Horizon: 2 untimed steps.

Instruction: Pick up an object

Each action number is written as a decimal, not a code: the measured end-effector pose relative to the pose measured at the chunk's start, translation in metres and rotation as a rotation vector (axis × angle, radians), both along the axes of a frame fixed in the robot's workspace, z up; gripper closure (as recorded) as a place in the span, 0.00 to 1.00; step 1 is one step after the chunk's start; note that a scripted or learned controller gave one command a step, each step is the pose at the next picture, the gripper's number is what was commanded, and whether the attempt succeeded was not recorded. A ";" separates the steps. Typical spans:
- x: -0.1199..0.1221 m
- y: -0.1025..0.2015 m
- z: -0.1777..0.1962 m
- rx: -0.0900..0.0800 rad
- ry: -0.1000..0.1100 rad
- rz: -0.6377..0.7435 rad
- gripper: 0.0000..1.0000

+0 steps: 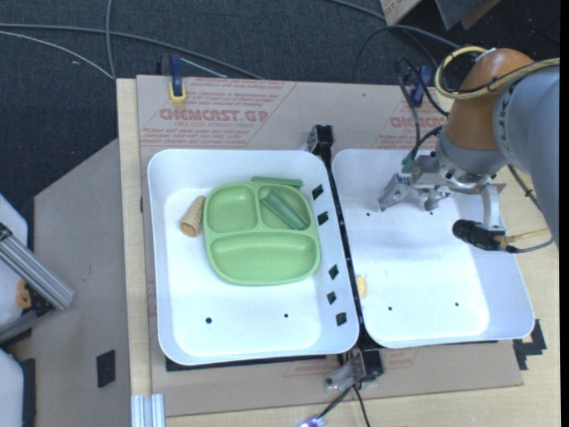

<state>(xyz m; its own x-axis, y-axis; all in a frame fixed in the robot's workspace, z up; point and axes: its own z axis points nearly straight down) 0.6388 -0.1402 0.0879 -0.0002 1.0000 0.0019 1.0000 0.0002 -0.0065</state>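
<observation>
My gripper (411,199) hangs over the far part of the right bin (444,318), its grey fingers (389,197) spread open with nothing between them. In the left bin (240,336) lies a green divided plate (258,256). A darker green oblong piece (286,208) rests in the plate's far right compartment. A tan cone (191,216) lies on the bin floor, touching the plate's left edge. A small yellow piece (360,285) sits at the left wall of the right bin.
A flat dark green strip (277,182) pokes out behind the plate's far edge. A black divider with clips (331,238) runs between the bins. A black cable end (476,234) hangs from the arm over the right bin. Cardboard (222,109) lies under both bins.
</observation>
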 end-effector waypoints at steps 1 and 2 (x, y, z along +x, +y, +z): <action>0.002 0.000 0.015 -0.001 -0.008 0.000 1.00; 0.003 -0.005 0.080 -0.004 -0.014 -0.001 1.00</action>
